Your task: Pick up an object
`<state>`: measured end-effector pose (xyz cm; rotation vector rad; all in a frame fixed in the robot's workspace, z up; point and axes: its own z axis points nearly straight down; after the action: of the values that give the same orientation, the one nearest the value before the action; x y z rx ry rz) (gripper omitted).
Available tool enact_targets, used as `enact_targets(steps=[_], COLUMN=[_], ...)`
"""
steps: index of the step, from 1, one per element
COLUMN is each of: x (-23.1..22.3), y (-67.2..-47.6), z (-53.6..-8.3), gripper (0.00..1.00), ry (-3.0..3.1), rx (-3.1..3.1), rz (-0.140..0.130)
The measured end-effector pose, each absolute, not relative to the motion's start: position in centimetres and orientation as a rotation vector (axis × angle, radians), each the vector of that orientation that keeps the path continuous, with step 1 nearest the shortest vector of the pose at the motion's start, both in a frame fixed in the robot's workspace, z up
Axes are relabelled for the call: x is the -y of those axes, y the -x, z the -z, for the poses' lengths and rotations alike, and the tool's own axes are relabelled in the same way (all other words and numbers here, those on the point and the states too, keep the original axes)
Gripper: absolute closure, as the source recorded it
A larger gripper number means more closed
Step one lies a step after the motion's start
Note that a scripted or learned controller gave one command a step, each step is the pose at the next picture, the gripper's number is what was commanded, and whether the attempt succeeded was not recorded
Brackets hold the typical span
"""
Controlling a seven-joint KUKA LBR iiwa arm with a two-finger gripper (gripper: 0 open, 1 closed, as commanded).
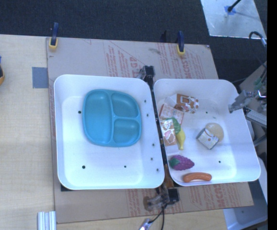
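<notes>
Gripper (235, 106) over right bin's (234, 169) right edge, grey-and-tan object (209, 135) just left

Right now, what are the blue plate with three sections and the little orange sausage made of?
The blue sectioned plate looks like moulded plastic: one even colour, rounded dividers, soft matte sheen. The small orange sausage seems plastic or rubber, probably toy food: smooth and evenly coloured. It is too small to tell which.

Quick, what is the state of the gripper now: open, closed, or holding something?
Gripper: at the right edge of the right bin, nothing seen in it; open or closed cannot be told.
</notes>
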<state>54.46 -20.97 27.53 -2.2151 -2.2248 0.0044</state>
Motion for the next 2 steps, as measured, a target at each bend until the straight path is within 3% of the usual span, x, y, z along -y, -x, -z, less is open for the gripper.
enact_targets(steps=[1, 2], x=[19.9, 20.1], y=[-54.7, -54.8], z=[-9.1, -10.3], gripper=[0.0, 1.0], ry=[2.214, 2.216], rx=[2.224, 2.229], rz=[-0.006, -0.006])
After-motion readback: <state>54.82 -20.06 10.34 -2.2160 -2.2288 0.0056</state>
